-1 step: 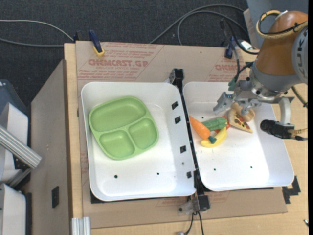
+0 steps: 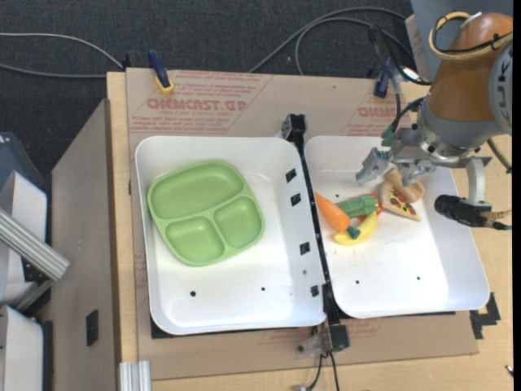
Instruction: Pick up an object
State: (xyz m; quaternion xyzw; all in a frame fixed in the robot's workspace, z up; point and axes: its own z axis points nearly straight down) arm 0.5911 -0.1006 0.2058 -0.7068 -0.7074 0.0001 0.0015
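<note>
- Three small toys lie bunched near the upper left of the right bin (image 2: 423, 279): an orange carrot (image 2: 328, 210) with green leaves, a yellow banana (image 2: 364, 229) just below it, and a tan wedge (image 2: 404, 202) to their right.
- One green divided plate (image 2: 203, 210) sits alone in the left bin (image 2: 244, 304), well apart from the arm.
- The gripper (image 2: 395, 174) hangs directly over the tan wedge, at the upper end of the cluster. Its fingers look spread, one splayed toward the carrot side and the other toward the arm, with nothing pinched between them.
- Judging by this, the task is not yet done. Every toy rests on the bin floor and none is lifted. What remains is to close on a toy, most likely the wedge, and raise it clear.
- The wedge's upper part is covered by the gripper, so its full shape is hard to make out. Whether the fingertips touch it or hover just above cannot be told from this slanted view.
- The carrot's leaves and the banana overlap, so where one ends and the other begins is unclear.
- The arm is cut off at the right edge, and the table (image 2: 212, 96) shows as a brown printed board under both bins.
</note>
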